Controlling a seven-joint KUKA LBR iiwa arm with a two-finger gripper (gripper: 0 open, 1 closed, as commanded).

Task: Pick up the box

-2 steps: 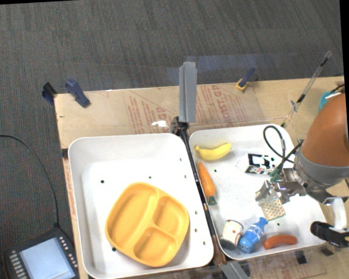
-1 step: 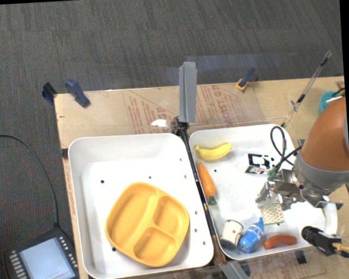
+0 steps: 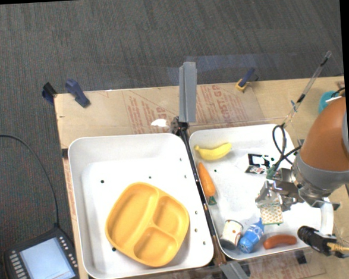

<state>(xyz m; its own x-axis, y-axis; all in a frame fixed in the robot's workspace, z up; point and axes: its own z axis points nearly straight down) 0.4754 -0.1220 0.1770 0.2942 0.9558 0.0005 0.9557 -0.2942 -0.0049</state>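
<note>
While the grey arm with its orange band [image 3: 330, 149] reaches in from the right over the right-hand shallow white bin [image 3: 237, 136], its two-finger gripper [image 3: 272, 196] hangs low above the bin floor, and whether that tool is spread or closed, or has hold of anything, cannot be told from this slanted view. Just under and slightly below the tool lies what looks like the small flat box with a pale, green-speckled printed face [image 3: 271, 214], near the middle-right of the bin; it seems to touch or sit directly beneath the tool, tilted a little, its long axis running roughly up and down the picture. In my judgement the coming move turns on that: the box is almost straight below, so a short drop with the fingers across its narrow sides should do.

Around it, a smooth curved yellow banana [image 3: 213, 151] lies near the far wall, a slim orange carrot [image 3: 206, 181] along the left wall, a small black-and-white card-like item [image 3: 259, 161] just behind the tool, a white paper cup [image 3: 231, 233] on its side, a blue crumpled can [image 3: 251, 238] touching it, and a glossy red sausage [image 3: 279, 240] near the front rim. A yellow three-compartment plastic plate [image 3: 147, 224] rests in the left white bin [image 3: 86, 154]
</note>
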